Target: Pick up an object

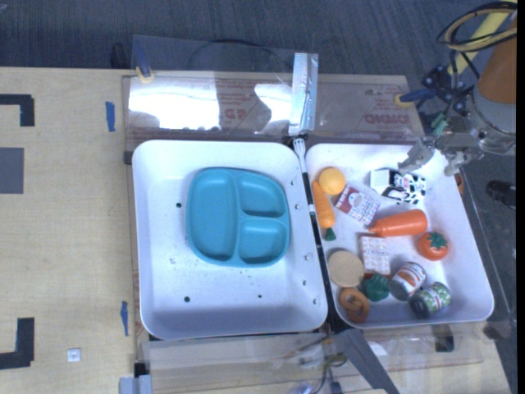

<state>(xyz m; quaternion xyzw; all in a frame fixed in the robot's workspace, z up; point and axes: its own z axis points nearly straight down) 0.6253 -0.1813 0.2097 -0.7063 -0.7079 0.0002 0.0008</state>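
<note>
Two shallow white bins sit side by side on a wooden bench. The left white bin [156, 286] holds a blue three-compartment plastic tray [238, 216]. The right white bin [474, 290] holds toy food: an orange plastic carrot [399, 223], a yellow lemon [331, 180] and small cans. The two-finger gripper [432, 156] hovers over the right bin's far corner, its opening impossible to judge.

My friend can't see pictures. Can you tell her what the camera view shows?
A grey robot gripper hovers over the far right corner of the right white bin, which holds toy foods like an orange plastic carrot and a small tomato. The left white bin holds a blue divided plate.
</note>
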